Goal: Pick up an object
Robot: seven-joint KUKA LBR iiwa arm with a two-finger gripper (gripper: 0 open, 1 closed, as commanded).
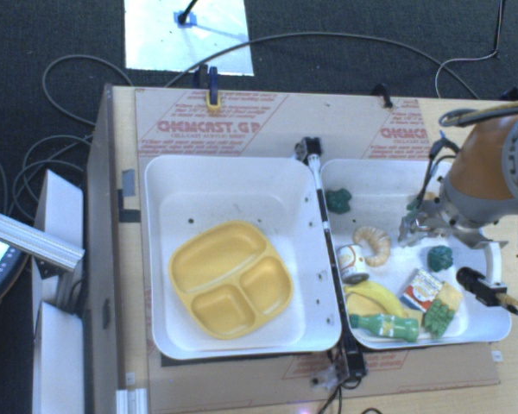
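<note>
Beside the yellow divided tray, alone in the left bin, the right bin holds two dark green lumps, one banana, one green bottle, one ring-shaped pastry, a can and a small carton. The pincer hangs near the pastry; whether it is open I cannot tell.
</note>
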